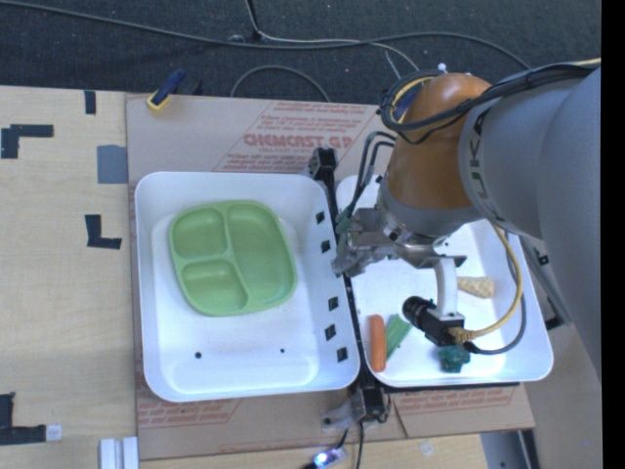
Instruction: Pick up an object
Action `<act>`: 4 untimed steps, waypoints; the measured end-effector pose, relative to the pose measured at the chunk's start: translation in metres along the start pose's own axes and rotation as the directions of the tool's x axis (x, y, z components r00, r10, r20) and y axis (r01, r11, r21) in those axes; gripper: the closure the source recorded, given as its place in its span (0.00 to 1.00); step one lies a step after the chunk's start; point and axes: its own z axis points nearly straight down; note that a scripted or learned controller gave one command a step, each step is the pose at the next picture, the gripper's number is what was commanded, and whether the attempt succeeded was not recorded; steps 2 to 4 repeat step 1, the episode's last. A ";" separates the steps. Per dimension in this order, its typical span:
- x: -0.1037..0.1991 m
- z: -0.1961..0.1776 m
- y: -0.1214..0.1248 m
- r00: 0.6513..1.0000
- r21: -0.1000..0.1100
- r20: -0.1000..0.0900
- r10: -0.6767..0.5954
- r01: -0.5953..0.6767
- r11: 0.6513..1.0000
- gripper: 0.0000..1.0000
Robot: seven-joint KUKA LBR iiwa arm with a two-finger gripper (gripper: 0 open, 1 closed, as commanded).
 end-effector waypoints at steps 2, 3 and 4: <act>0.049 -0.009 0.001 1.000 0.001 0.001 0.001 -0.001 1.000 1.00; 0.049 -0.009 0.001 1.000 0.001 0.001 0.001 -0.001 1.000 1.00; 0.049 -0.009 0.001 1.000 0.001 0.001 0.001 -0.001 1.000 1.00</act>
